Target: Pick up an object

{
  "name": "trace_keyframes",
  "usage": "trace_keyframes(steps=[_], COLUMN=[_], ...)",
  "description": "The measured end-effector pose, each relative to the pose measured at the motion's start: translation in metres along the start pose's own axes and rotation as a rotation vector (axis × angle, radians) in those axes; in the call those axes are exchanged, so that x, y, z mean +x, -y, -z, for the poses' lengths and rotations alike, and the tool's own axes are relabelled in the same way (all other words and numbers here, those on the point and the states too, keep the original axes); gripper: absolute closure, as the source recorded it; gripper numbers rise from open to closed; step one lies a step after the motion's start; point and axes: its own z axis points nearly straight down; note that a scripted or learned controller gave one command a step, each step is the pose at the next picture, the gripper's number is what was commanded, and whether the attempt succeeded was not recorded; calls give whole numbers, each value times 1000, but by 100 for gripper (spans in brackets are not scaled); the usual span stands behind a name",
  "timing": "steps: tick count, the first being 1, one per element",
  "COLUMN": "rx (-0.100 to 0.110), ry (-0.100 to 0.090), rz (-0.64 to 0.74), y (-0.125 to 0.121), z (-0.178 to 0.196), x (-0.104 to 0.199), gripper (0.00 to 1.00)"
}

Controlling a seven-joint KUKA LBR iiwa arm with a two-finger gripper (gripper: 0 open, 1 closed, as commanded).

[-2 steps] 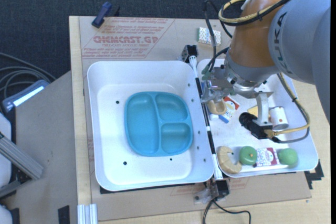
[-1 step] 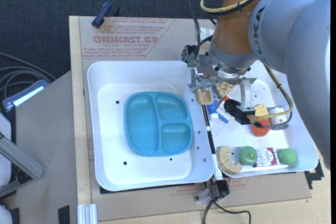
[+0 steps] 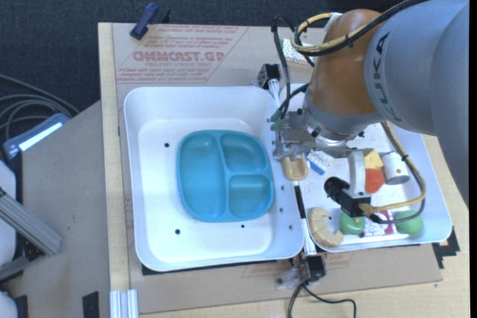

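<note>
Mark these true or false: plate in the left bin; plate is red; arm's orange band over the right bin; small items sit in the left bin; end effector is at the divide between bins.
1. A divided plate lies in the left bin. True.
2. The plate is red. False: it is blue.
3. The arm's orange band hangs over the right bin. True.
4. The small items sit in the left bin. False: they lie in the right bin.
5. The end effector is near the divide between the bins. True.
</note>
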Motion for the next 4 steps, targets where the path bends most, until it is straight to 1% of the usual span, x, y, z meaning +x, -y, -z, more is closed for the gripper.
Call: trace_keyframes(steps=[1,2,3,4], rx=[1,0,1,0], ry=[-1,0,0,0], rz=[1,0,-1,0], y=[10,18,29,58], z=[0,11,0,0], x=[13,11,14,4], gripper=[100,100,100,100])
